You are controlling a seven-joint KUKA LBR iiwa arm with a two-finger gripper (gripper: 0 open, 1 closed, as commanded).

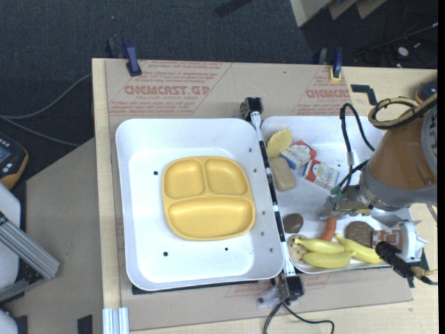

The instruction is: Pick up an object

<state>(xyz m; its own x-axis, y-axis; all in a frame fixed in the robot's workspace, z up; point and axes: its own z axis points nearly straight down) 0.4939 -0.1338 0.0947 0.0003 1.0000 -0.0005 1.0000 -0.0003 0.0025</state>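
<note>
Carrot [329, 226], small and orange, lies in the right bin [316, 125] beside the bananas [330, 251], under the gripper [338, 204]; jaws' state unclear. Probably light, stiff plastic, best pinched across its middle.

Several small items are seen in the right bin [327, 127]; a yellow chip-like piece [279, 142] lies at ten o'clock, a tan oblong [283, 175] just below it; a white, red and blue packet [311, 164] lies tilted near the centre; a brown round piece [293, 223] rests at eight o'clock; yellow bananas [334, 250] lie along six o'clock; an orange carrot-like piece [330, 227] stands just above them.
</note>
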